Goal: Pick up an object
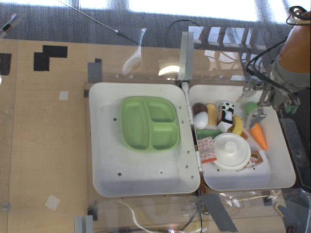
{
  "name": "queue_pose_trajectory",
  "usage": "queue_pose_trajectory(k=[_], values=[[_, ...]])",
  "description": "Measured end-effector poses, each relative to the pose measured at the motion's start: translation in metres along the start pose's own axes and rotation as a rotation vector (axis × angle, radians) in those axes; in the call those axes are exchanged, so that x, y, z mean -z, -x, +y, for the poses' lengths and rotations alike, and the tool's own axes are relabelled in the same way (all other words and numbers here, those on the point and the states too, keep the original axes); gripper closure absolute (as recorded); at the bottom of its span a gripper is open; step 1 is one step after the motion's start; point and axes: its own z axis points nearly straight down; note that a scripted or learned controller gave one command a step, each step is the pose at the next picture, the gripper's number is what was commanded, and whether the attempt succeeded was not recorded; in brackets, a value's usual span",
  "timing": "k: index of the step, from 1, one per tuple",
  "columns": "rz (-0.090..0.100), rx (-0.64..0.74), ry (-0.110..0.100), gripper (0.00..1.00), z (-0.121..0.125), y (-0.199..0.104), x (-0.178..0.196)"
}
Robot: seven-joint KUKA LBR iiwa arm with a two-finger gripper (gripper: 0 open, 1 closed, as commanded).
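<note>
The claw [259, 111] hangs over the far right part of the right-hand shallow white bin [282, 174], just above the orange plastic carrot [258, 136]; whether it is open or closed on anything I cannot tell.

The carrot lies flat on the bin floor, thick end toward the claw, just beside the yellow toy banana [237, 125]. It looks light, stiff and smooth, so it could slip; a hold across its thick middle seems safest, since the tapered tip offers little to pinch.

Other candidates crowd the bin's far half: a black-and-white toy figure [225, 114], a tan bread-shaped piece [212, 113], a brown ball [199, 108] and a white ball [200, 120], touching or nearly so. The round white lidded dish [232, 151] looks too wide and slick for a pinch.

The left white bin [104, 169] holds a green divided plastic plate [148, 123]. Both bins sit on a pale wooden table [43, 144], by a bright window.
</note>
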Motion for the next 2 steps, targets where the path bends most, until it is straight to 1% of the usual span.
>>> queue_pose_trajectory(k=[1, 2], values=[[-0.006, 0.034, 0.000, 0.00, 0.019, 0.034, -0.131], [-0.007, 0.057, -0.003, 0.00, -0.034, -0.006, -0.144]])
